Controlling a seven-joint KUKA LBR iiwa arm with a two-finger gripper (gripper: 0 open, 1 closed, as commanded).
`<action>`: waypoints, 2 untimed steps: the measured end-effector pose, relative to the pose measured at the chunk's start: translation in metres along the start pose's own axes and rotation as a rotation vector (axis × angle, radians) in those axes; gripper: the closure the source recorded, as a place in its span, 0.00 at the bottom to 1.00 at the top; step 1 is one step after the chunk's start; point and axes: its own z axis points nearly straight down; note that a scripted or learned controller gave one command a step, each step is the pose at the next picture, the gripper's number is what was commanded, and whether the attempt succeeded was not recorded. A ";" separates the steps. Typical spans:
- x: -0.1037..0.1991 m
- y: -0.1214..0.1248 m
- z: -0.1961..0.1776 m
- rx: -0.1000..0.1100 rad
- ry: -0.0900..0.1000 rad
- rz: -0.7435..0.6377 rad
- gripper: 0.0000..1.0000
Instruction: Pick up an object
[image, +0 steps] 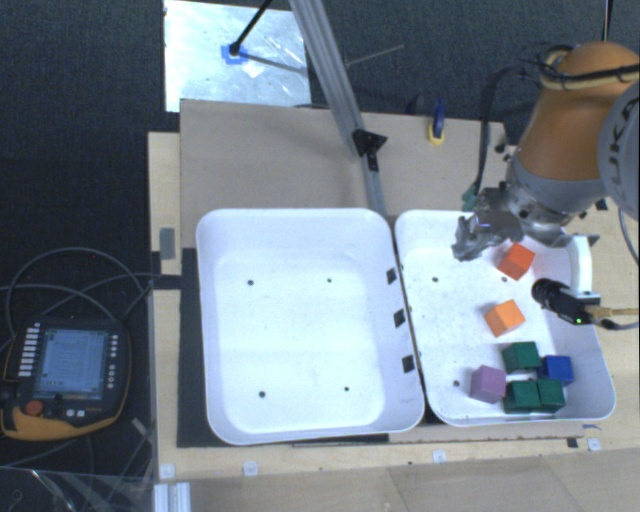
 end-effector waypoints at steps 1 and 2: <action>0.061 0.006 0.016 0.003 0.001 0.000 1.00; 0.123 0.014 0.020 0.001 0.001 0.000 1.00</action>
